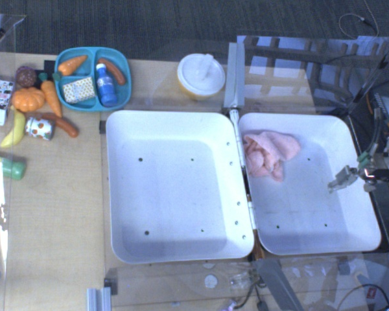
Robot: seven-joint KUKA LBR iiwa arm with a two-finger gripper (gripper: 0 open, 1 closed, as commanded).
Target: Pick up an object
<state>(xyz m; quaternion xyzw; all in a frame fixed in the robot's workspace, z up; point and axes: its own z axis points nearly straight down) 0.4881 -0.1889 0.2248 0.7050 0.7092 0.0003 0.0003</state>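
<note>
A crumpled pink cloth [270, 153] lies in the upper left corner of the right-hand shallow white bin [324, 238]. Well apart, at that bin's right edge, the grey two-finger gripper [342, 178] hangs low, empty; its state cannot be told.

Pink crumpled cloth [270, 153], soft and bunched. Lay in the right bin [350, 238] toward ten o'clock, against its left wall.
</note>
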